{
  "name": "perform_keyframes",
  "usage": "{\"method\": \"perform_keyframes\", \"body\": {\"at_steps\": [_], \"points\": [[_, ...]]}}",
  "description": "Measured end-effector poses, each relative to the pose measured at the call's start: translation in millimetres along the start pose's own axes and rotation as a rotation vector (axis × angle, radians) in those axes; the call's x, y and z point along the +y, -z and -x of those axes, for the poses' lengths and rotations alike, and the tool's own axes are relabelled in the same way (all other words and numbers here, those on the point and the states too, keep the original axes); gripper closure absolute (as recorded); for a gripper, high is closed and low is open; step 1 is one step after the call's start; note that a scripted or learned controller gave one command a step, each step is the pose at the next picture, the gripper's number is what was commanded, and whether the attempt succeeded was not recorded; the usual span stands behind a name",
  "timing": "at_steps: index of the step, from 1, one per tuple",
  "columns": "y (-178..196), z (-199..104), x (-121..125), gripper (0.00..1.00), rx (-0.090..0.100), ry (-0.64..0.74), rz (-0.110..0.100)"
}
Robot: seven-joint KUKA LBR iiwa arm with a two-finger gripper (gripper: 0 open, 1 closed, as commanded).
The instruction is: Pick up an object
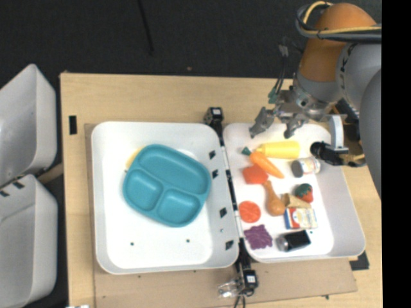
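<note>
In the camera view, the gripper [270, 133] hangs over the far end of the right bin [337, 204]. Its jaws are spread wide with nothing between them. No object has been picked yet. The likeliest candidate is the yellow piece [280, 149], which lies on its side just beside the fingertips, on the near side of them.

The main risk is crowding. A carrot [267, 164] lies against the yellow piece, with a red block [255, 175] right next to it and a small jar [306, 167] close on the other side. If the jaws come down slightly off line, a finger could land on top of the carrot or the yellow piece instead of beside it. That would push the pile sideways rather than bracket one object. The yellow piece looks rounded and smooth, so it will probably roll or squirt out if gripped near its end.

The gripper is also close to the bin's far wall and to the divider between the bins, and a low sweep there could catch a finger on the rim.

Farther down the bin lie an orange disc [250, 211], a purple cluster [258, 236], a small carton [300, 218] and a black object [294, 240]. They are more spread out and would be easier to isolate. The left bin [109, 236] holds a teal plate [168, 185], which is probably too broad and flat for these jaws.
</note>
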State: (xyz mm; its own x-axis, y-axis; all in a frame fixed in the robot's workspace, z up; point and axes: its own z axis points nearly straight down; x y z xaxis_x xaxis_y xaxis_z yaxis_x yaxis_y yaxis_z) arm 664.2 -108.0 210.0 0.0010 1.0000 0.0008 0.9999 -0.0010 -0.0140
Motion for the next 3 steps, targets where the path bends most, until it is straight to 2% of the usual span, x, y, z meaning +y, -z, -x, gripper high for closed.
{"method": "perform_keyframes", "body": {"at_steps": [1,3], "points": [[6.5,-0.2,2.0,0.0,0.0,0.001,0.011],[-85.8,-3.8,6.9,0.0,-0.003,0.003,0.011]]}}
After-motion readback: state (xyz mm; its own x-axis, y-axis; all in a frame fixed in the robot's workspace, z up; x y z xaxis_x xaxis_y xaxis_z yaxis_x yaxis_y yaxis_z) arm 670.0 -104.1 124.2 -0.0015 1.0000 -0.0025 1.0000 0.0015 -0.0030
